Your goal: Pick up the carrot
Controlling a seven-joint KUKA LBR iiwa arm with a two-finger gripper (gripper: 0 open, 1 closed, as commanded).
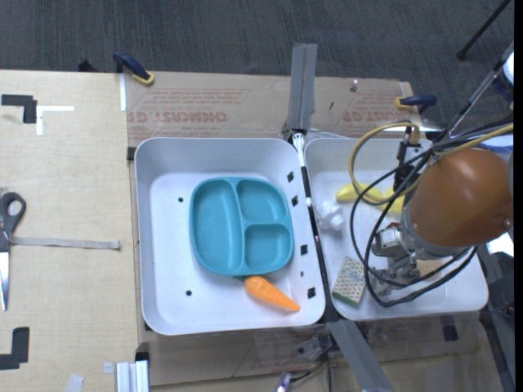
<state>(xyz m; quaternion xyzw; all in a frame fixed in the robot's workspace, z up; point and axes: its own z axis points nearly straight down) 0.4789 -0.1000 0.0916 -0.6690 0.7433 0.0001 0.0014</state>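
Carrot is lying in the left bin beside the teal plate, not grabbed. Claw is hanging over the right bin; can't tell its state.

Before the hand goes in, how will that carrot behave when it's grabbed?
The carrot looks like smooth, rigid plastic, so probably light and a bit slippery. Its tapered, rounded body may roll or squirt sideways, perhaps against the teal plate it lies beside.
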